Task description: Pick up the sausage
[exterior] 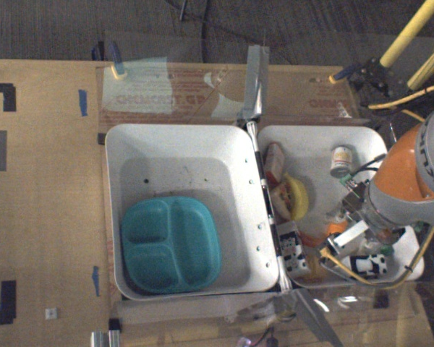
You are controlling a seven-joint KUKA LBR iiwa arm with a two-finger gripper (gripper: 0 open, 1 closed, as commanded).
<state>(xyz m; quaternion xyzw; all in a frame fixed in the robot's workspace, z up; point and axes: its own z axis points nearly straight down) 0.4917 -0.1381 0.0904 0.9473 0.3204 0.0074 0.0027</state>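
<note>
Sausage (274, 163) lies along the right bin's (372, 137) left wall, near its far corner, long axis parallel to that wall. Gripper (345, 238) hangs low by the near right corner; jaw state indeterminate. Sausage lies up-left of it.

- A reddish-brown sausage (273, 163) lies in the right-hand bin (315, 137), close against that bin's left wall, near the far end.
- It rests lengthwise, running roughly along the wall, its near end just beside a yellow banana (298, 197).
</note>
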